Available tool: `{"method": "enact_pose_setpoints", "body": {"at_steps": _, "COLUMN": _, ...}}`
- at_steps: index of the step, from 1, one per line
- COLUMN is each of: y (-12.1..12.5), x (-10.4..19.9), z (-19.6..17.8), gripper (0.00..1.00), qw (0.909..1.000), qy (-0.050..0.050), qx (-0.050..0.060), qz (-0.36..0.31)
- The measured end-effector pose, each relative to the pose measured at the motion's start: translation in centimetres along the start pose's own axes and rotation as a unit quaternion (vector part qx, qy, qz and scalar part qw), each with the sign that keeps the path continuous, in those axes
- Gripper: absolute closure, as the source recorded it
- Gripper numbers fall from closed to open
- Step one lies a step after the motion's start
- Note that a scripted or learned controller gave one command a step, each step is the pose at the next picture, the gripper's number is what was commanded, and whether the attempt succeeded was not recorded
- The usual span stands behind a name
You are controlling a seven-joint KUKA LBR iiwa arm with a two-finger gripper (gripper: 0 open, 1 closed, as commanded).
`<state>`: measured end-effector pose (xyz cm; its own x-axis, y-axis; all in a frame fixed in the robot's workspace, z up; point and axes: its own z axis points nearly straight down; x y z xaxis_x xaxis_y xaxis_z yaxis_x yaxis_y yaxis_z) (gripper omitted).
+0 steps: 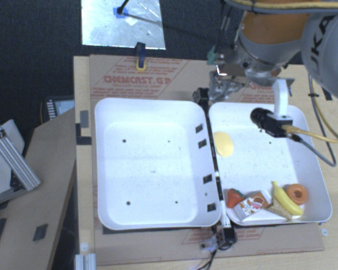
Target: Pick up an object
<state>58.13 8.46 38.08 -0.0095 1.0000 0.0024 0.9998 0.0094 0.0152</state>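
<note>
A: Where is the curved yellow plastic banana (286, 198) found?
B: In the right white bin (312, 167), near corner. Light, stiff, slippery; mid-body grasp advised. The grey two-finger gripper's (221, 89) state cannot be told.

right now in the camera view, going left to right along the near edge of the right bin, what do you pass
red piece → small red-and-white carton → banana → orange round piece
</note>
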Motion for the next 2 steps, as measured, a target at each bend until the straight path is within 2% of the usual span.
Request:
{"method": "enact_pose_setpoints", "body": {"at_steps": 1, "y": -3.6, "x": 4.3, "z": 1.8, "gripper": 1.0, "qw": 1.0, "qy": -0.001, "qx": 0.008, "qz": 0.001}}
{"method": "enact_pose_setpoints", "body": {"at_steps": 2, "y": -1.2, "x": 3.8, "z": 22.5, "gripper": 1.0, "qw": 0.9999, "qy": -0.003, "qx": 0.014, "qz": 0.005}}
